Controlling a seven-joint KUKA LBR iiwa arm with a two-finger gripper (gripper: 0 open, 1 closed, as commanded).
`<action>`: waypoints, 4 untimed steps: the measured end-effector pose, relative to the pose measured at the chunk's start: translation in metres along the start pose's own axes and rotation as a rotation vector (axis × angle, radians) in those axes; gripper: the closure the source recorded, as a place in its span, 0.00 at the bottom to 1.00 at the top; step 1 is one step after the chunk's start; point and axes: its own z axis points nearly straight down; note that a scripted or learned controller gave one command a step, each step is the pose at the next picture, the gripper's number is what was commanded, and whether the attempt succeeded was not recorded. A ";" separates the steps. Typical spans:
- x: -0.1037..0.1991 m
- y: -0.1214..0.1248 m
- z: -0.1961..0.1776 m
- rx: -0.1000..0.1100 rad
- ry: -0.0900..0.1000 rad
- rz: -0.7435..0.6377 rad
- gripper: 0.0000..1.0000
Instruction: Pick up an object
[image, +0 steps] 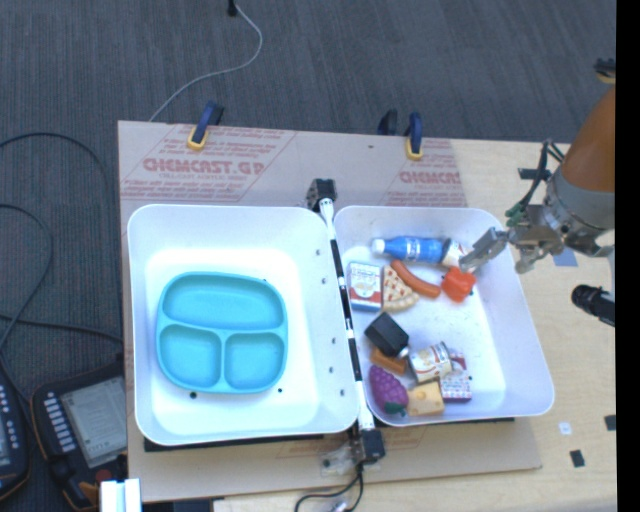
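The arm is cut off at the right side, so just its orange band and grey wrist can be seen, and the gripper is too small and blurred to tell how its fingers stand. In the right bin the toys lie heaped: the black block covers part of the orange piece below it, and the labels on the small boxes are too fine to read. At the lower left a handheld controller is cut off by the edge.

Only readable thing is the red "CHEMCAST GP" print on the brown board, around 11 o'clock.
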 end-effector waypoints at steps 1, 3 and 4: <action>-0.014 -0.030 0.121 -0.001 0.011 -0.005 0.00; 0.045 -0.092 0.119 0.004 0.003 0.001 1.00; 0.128 -0.076 0.040 0.000 0.000 -0.001 1.00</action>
